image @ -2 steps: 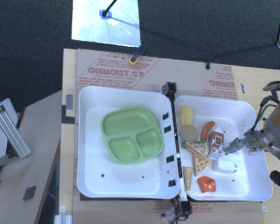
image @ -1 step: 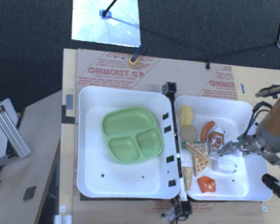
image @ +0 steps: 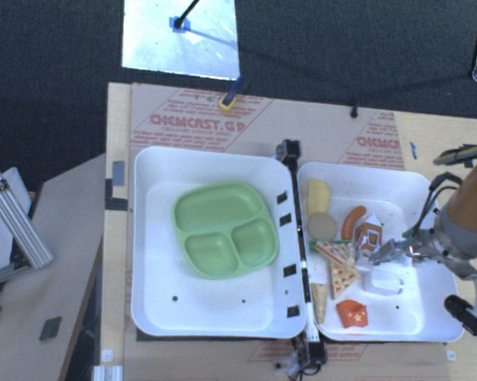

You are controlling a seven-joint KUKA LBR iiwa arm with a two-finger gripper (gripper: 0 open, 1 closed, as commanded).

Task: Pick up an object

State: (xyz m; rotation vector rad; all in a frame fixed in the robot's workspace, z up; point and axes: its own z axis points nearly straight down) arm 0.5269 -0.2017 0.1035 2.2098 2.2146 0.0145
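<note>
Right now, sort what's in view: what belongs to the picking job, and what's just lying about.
Job:
gripper
right bin
hot dog toy
pizza slice toy
red toy

Lying about:
green divided tray
left bin
metal plate

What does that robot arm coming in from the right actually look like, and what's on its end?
The arm is bulky and rounded, with an orange-brown band above a grey wrist section. Thin dark cables loop along it. At its tip is a small metallic grey gripper, much slimmer than the arm, over the right white bin.

green tray point(image: 224, 229): smooth plastic | bins point(image: 152, 221): glossy white plastic
</note>
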